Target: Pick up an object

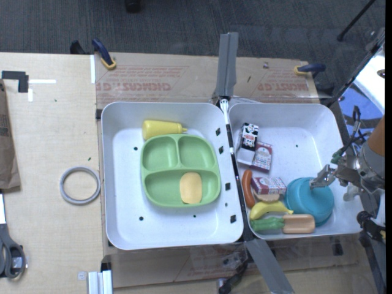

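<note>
Several small toy foods crowd the near corner of the right bin (318, 112): a green vegetable (267, 225) against the front wall, a tan bread-like piece (299, 224) beside it, a yellow banana (269, 209) just behind, and an orange sausage (247, 185) along the divider. The blue bowl (310, 199), round and turned rim-down, sits near these, toward the bin's right wall. The gripper (322, 179) hovers at the bowl's far right edge, its fingers apart and holding nothing.

This looks like the approach step: the pick has not happened. The next move probably calls for lowering so one finger lands on either side of the bowl's rim, which is smooth and curved and may slip.

Farther back lie a small box (269, 186), a red-and-white carton (263, 157) and a black-and-white cow-pattern carton (249, 136).

The left bin (122, 182) holds a green divided plate (180, 170) and a yellow bottle (162, 128).
</note>
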Motion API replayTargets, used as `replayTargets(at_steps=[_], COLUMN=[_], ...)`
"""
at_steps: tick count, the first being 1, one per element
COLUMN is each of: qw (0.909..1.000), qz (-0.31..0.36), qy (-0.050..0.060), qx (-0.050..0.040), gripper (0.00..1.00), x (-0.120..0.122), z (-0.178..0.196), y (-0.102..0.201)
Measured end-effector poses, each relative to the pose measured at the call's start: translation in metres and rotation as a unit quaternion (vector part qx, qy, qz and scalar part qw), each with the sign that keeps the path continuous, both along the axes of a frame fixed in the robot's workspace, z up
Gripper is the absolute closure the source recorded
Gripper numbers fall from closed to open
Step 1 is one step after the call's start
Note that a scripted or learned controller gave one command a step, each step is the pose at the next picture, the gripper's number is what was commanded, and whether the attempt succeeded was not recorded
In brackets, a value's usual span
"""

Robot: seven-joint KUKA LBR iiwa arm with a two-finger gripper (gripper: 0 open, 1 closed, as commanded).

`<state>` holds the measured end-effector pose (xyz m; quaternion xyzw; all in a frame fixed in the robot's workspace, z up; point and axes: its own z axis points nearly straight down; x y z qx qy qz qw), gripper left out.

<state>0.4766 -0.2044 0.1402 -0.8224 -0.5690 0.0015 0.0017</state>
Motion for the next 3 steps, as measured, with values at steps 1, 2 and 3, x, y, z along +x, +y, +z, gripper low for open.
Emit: replayTargets(at_steps=[1,2,3], qw=[0.9936,1.0000,0.9766], qz=[0.113,0.000,0.215], qy=[-0.001,-0.008,-0.002], qx=[-0.0008,-0.0019,-0.0005], gripper=[0.00,0.00,0.00], x=[0.044,0.020,0.018], z=[0.113,-0.036,0.013], y=[-0.011,0.012,0.002])
